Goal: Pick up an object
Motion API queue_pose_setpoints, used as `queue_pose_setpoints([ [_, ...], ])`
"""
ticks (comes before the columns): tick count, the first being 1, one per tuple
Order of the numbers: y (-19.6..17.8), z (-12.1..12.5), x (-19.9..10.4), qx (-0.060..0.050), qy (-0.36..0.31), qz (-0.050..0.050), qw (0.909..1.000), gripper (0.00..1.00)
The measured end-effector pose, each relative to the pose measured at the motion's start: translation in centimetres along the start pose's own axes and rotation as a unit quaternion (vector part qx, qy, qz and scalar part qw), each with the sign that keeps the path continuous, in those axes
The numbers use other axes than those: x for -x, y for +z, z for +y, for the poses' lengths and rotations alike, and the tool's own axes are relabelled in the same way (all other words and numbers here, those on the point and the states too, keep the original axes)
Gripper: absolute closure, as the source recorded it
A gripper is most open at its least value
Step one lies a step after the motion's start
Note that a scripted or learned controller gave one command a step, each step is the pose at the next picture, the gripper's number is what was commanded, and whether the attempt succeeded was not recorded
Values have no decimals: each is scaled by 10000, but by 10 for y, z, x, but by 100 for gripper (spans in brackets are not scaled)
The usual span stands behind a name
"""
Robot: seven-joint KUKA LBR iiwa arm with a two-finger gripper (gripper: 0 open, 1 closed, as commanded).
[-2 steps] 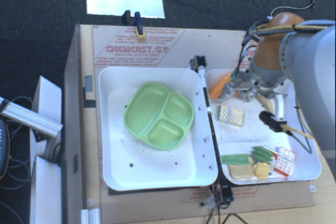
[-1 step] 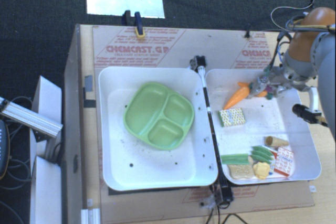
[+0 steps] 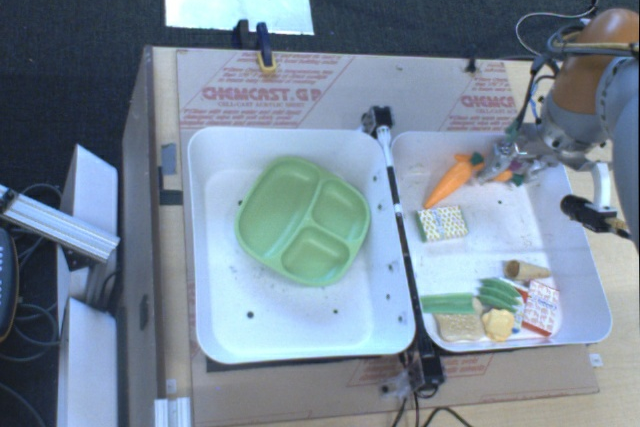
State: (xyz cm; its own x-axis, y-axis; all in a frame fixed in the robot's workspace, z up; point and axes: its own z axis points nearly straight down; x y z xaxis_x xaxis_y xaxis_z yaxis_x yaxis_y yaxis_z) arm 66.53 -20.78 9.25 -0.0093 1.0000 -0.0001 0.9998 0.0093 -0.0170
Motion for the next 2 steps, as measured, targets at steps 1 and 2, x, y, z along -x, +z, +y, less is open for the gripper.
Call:
queue_pose_setpoints([
  [1, -123, -57, -103, 122, 18, 1, 9999, 100],
  [2, -146, -132, -124, 94, 35, 3, 10000, 100],
])
